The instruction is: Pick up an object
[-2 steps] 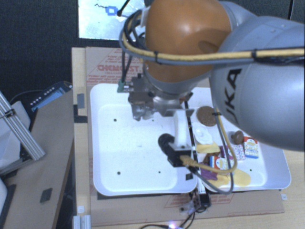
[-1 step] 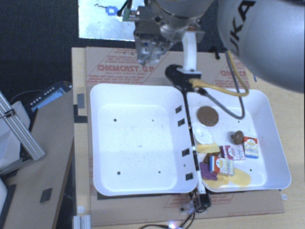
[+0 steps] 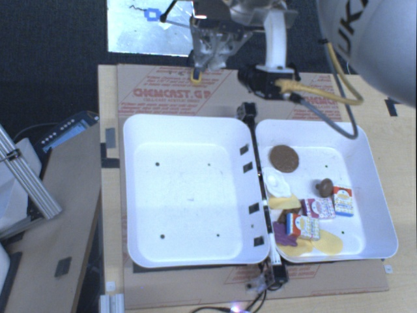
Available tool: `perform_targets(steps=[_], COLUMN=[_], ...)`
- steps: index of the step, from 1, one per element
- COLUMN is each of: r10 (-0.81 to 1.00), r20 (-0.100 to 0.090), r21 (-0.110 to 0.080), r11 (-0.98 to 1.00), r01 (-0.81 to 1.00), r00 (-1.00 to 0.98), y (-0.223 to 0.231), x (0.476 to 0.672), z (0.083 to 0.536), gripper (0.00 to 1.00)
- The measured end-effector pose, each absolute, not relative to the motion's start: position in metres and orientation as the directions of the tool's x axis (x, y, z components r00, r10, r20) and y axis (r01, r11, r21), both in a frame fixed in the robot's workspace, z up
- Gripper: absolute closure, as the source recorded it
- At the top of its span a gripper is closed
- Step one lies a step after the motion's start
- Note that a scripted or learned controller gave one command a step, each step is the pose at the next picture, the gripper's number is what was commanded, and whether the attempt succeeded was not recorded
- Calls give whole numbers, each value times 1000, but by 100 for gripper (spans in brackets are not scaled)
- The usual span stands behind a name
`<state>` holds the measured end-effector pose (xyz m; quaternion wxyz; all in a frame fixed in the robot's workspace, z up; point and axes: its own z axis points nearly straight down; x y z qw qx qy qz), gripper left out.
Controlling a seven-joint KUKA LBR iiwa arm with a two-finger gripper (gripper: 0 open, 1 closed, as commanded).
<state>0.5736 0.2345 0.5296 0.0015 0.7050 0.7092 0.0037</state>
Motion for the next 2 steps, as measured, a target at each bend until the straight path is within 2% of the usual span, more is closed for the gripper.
perform_targets(steps=[1,2], r10=[1000,1000], r20=[2,1], r21=[0,0], r11=[8,6], r01=[1000,1000], r00=[-8,-6], y=[235,234], x=[503,486], z=[536,535], gripper=[100,100])
